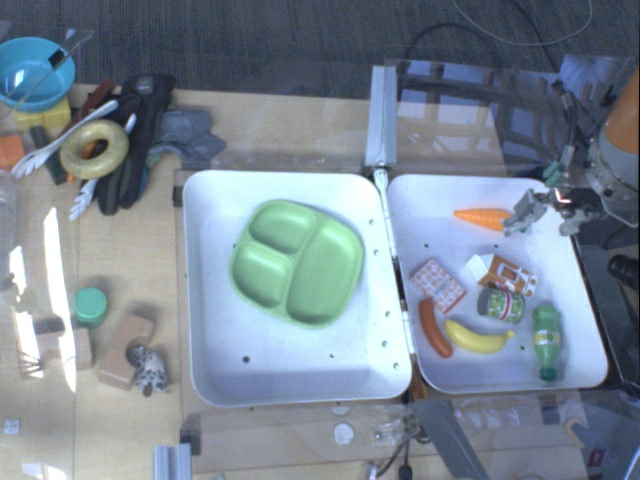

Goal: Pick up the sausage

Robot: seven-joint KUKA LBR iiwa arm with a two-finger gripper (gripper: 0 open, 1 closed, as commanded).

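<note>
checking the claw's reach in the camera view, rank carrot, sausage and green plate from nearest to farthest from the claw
1. carrot, just left of the claw, at the right bin's far end.
2. sausage, near the right bin's left wall, toward the front.
3. green plate, in the left bin.

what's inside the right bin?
Right bin holds a sausage with a banana beside it, a carrot, a checkered packet, a can, a green bottle and a carton. Anything under them is covered.

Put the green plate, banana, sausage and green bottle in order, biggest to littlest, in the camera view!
1. green plate
2. banana
3. sausage and green bottle: look about alike, so no ranking.
</note>
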